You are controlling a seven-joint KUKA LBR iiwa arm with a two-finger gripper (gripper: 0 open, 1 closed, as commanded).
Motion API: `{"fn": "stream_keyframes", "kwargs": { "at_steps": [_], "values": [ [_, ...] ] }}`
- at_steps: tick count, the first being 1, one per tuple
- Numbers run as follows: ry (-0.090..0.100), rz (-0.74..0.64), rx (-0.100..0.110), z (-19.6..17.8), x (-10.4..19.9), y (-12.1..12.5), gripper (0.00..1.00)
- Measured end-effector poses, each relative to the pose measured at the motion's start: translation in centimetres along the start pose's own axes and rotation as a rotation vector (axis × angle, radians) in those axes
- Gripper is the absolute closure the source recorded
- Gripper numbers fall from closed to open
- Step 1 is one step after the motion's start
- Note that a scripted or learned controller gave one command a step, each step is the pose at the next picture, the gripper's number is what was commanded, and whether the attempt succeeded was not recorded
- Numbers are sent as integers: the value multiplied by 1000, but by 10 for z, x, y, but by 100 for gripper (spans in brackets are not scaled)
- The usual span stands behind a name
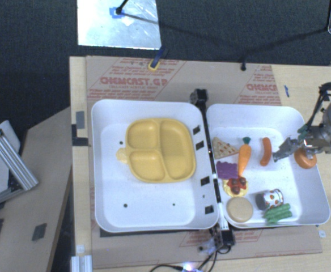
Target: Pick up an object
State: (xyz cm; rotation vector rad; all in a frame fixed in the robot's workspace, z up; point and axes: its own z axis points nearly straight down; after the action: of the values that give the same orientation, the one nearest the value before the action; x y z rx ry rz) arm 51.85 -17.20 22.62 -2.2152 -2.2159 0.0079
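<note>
The right bin (301, 118) holds several toy foods. Among them are a carrot (243, 157), a red-orange sausage (265, 151), a pizza slice (223, 148), purple grapes (228, 169), a round tan bun (240, 209), a small can (271, 198), green beans (278, 213) and an orange fruit (305, 161). My gripper (283, 150) reaches in from the right, low over the bin. It sits just right of the sausage and just left of the orange fruit. I see nothing held in it.
A yellow divided plate (157, 150) lies in the left bin (106, 208). A black hinge strip (207, 152) separates the two bins. A red and yellow toy (236, 185) lies below the grapes. Bare bin floor shows around (301, 188).
</note>
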Motion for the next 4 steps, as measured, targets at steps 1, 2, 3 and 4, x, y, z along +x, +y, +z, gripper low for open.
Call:
{"fn": "stream_keyframes", "kwargs": {
  "at_steps": [1,2,3,4],
  "values": [
    [-3,-3,-11,-5,0,3,0],
    [-2,0,-6,52,-9,1,0],
    [-1,-1,-6,96,-12,-4,0],
    [-5,-1,-16,129,-13,-2,0]
  ]
}}
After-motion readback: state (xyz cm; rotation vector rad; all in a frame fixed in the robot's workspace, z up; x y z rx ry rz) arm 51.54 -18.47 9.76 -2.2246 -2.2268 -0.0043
